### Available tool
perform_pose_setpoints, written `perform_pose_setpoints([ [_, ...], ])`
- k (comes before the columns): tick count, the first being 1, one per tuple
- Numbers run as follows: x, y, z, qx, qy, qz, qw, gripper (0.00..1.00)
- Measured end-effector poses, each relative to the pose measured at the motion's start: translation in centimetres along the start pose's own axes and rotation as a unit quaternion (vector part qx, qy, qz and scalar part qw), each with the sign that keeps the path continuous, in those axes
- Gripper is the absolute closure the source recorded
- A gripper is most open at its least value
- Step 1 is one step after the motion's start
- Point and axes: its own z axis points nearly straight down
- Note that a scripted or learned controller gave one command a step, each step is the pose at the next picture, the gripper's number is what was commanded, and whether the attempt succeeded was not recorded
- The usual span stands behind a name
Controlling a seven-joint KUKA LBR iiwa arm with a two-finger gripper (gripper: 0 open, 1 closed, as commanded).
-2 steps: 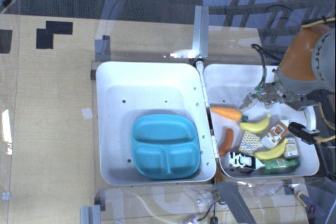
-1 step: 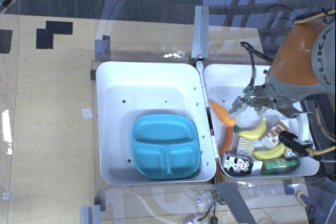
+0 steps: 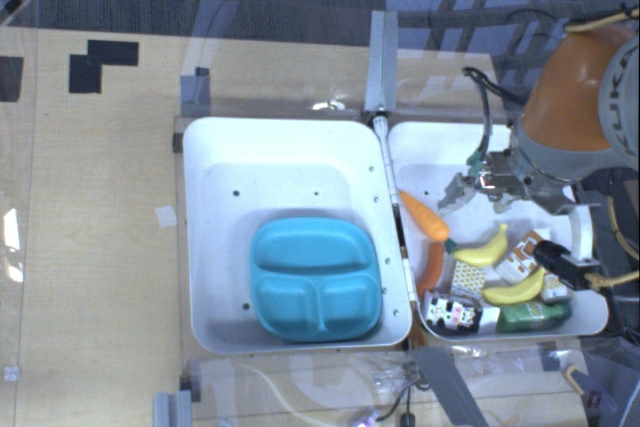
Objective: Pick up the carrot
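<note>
Clutter (image 3: 505,300) crowds near right bin; carrot (image 3: 424,215) hugs the wall. Gripper (image 3: 478,189), spread and unladen beside it, risks snagging that wall.

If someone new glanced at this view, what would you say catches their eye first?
Probably the blue divided tray, lying alone in the left bin. Next, the grey arm with its orange band reaching in from the right, its gripper hovering over the right bin. Below it sits a colourful clutter: the carrot by the bin's left wall, with two bananas nearby.
</note>
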Motion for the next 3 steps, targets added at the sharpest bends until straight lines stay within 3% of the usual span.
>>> perform_pose_setpoints([
  [1, -2.2, 1.6, 10.3, 0.001, 0.0, -0.097, 0.9953, 0.0],
  [2, -2.2, 1.8, 9.1, -0.002, 0.0, -0.097, 0.9952, 1.0],
  [3, 0.2, 0.9, 0.4, -0.001, 0.0, -0.146, 0.9893, 1.0],
])
